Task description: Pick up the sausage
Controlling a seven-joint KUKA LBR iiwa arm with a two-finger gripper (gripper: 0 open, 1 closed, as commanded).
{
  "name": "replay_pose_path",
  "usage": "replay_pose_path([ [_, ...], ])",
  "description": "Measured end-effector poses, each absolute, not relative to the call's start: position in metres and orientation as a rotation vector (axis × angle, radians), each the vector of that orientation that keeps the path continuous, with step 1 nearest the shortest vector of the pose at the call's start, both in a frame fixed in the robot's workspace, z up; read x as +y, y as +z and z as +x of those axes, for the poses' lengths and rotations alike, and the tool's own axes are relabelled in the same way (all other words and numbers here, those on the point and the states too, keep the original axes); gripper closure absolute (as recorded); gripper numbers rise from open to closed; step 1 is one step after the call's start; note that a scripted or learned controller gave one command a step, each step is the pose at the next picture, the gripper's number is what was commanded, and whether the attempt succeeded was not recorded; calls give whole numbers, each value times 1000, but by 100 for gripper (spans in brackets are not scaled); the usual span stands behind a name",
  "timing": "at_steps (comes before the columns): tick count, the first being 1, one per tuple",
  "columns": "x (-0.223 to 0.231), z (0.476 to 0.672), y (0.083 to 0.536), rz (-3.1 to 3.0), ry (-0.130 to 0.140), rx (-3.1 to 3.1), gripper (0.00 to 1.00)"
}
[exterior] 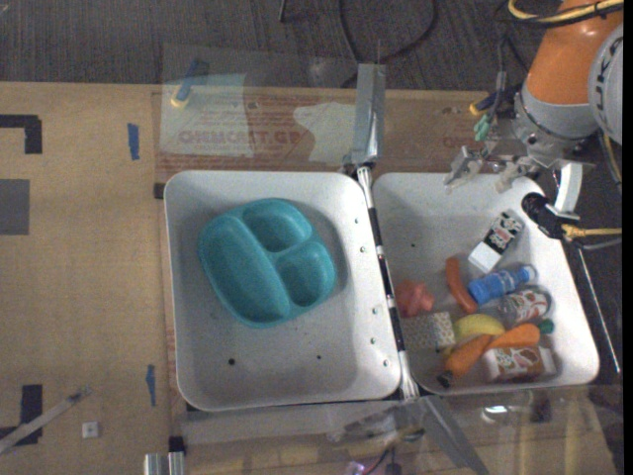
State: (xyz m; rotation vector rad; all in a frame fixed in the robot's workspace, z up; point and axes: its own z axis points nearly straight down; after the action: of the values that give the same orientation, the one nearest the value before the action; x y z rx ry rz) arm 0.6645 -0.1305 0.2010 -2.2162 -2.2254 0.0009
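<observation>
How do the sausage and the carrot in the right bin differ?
The sausage is reddish-orange, slim and lies near the bin's middle; the carrot is brighter orange, thicker and tapered, near the front edge. The sausage runs front to back, the carrot slants across. Both are elongated and lie flat, apart from the pincer.

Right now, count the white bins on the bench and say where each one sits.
2. The left bin holds a teal divided plate. The right bin holds the sausage among a cluster of small items, some possibly hidden beneath others.
</observation>
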Motion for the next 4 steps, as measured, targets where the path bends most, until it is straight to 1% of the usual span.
replay_pose_path([
  [1, -155, 619, 122, -2259, -25, -2211, 0],
  [2, -157, 583, 159, -2257, 0, -2184, 0],
  [3, -136, 597, 116, -2170, -22, -2316, 0],
  [4, -123, 590, 108, -2148, -29, -2352, 0],
])
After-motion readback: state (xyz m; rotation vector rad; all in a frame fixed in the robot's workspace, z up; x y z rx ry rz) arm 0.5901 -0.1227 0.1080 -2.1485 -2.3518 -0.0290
